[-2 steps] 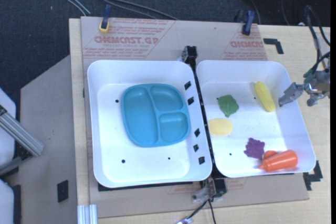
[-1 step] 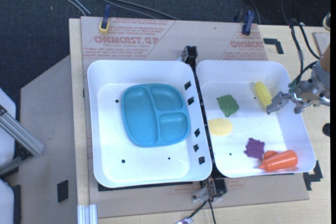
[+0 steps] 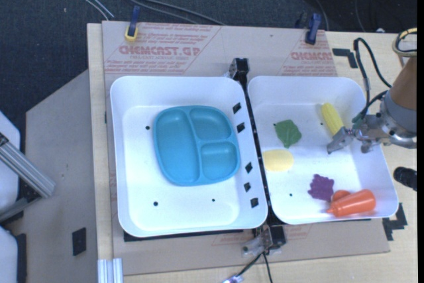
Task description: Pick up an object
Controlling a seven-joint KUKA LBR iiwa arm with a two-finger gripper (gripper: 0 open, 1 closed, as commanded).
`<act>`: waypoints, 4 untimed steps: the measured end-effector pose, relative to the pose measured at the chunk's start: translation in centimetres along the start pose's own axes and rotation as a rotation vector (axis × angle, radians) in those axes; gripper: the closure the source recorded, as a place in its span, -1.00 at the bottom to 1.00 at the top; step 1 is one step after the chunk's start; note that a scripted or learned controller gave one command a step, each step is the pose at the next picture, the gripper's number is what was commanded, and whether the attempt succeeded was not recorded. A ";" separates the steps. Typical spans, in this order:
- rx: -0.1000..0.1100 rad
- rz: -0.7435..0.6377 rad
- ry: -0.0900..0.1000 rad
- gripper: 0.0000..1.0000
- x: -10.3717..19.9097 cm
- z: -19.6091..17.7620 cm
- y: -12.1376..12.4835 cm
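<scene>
The right bin (image 3: 371, 169) holds a yellow corn cob (image 3: 331, 117), a green leafy piece (image 3: 288, 132), a pale yellow lemon-like piece (image 3: 278, 160), a purple grape bunch (image 3: 321, 187) and an orange carrot (image 3: 352, 203). My gripper (image 3: 351, 142) hangs over the bin's right side, just right of and below the corn cob. Its fingers are spread open, and nothing sits between them. The arm comes in from the right edge.
The left bin (image 3: 132, 195) holds a blue divided plate (image 3: 197, 144). A black divider with clips runs between the two bins (image 3: 248, 142). Cables loop at the arm's wrist near the right bin's far corner (image 3: 368, 66).
</scene>
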State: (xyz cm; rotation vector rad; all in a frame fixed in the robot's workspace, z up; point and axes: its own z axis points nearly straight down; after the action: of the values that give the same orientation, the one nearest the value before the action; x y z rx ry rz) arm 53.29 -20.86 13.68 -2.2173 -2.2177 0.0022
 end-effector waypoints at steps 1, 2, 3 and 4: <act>0.000 0.000 0.000 -1.00 0.1 5.3 0.0; -0.006 0.000 -0.002 1.00 0.0 3.9 0.1; -0.010 -0.002 -0.004 1.00 0.7 -0.7 0.4; -0.011 -0.001 -0.005 1.00 1.2 -6.5 -0.2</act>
State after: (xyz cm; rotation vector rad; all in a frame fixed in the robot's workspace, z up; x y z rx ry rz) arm 53.08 -19.68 20.20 -2.2237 -2.2269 -0.0047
